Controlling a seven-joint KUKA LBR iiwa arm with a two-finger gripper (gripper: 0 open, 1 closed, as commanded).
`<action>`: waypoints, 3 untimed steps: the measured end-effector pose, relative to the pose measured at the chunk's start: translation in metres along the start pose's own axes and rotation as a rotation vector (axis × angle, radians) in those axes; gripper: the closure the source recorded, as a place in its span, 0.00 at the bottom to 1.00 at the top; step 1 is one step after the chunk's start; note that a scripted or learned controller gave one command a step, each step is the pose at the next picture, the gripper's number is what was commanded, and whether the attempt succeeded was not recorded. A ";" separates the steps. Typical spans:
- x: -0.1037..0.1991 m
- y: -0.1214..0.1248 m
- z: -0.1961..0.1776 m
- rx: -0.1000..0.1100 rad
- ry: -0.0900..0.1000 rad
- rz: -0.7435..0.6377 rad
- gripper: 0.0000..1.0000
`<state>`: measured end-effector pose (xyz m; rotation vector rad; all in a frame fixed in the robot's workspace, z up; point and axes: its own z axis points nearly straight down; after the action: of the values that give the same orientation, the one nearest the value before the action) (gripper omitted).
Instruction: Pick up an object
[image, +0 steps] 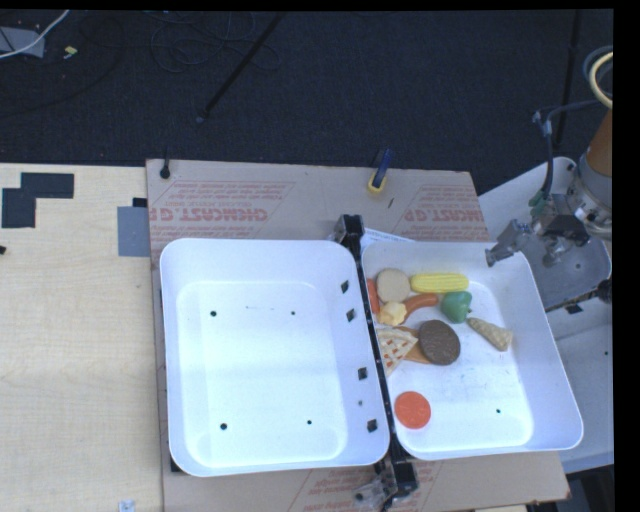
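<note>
The right bin (563, 385) holds a cluster of toy foods near its far left side: a yellow corn cob (438, 283), a green pepper (456, 305), a tan round piece (392, 285), an orange carrot (421, 301), a brown patty (438, 342), a waffle-like wedge (395, 347) and a beige cone-shaped piece (490, 333). An orange-red disc (412, 410) lies apart, nearer the front. My gripper (527, 250) hangs above the bin's far right corner, up and to the right of the pepper. It is open with nothing between its fingers.
The left bin (166, 300) sits beside the right one, and black clips run along the shared divider (362, 330). A blue and yellow clamp (379, 172) stands on the cardboard behind the bins. Grey bench hardware lies at the right edge.
</note>
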<state>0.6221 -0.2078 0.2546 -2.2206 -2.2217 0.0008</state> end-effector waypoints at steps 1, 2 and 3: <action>0.067 0.021 0.087 0.009 0.005 -0.005 0.00; 0.046 0.020 0.156 0.005 0.002 -0.001 0.00; 0.033 0.020 0.167 0.003 0.000 0.000 0.00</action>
<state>0.6424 -0.1749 0.0872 -2.2190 -2.2198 0.0039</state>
